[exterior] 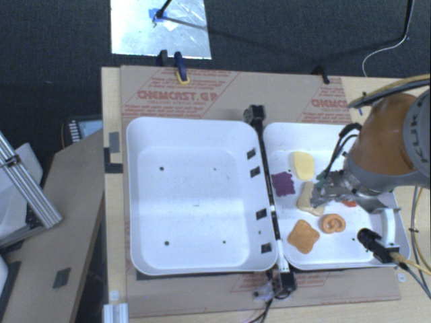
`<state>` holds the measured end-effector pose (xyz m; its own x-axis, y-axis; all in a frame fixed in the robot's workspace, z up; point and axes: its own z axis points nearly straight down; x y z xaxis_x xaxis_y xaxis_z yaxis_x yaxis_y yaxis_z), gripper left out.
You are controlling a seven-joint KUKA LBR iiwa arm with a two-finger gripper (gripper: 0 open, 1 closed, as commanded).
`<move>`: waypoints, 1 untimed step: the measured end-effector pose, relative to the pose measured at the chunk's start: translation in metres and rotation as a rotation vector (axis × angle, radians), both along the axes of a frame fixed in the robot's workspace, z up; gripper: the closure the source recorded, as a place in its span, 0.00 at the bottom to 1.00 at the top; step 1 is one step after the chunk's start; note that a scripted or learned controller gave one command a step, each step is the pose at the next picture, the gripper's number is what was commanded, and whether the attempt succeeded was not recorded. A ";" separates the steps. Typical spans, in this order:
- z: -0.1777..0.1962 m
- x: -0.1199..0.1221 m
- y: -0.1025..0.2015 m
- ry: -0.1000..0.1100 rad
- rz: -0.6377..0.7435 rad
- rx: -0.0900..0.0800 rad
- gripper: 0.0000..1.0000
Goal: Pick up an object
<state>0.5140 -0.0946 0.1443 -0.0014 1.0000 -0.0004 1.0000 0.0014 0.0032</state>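
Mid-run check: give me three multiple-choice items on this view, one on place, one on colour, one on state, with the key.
1. Which bin holds the objects?
A. this view's left one
B. this view's right one
C. both

2. What colour is the flat piece nearest the divider?
A. purple
B. green
C. white

3. Where is the gripper?
A. outside the bins
B. over the left bin
C. down among the objects, at the pale block

Key: B, all the items lie there; A, it shows dark purple; C, the gripper's end sits at the block beside the orange ring.
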 end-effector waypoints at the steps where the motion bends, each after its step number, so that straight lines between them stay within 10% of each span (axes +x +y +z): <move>1: 0.111 0.000 0.053 -0.011 0.009 0.002 1.00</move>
<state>0.5144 -0.0419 0.2558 -0.0107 0.9999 0.0014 0.9998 0.0106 0.0138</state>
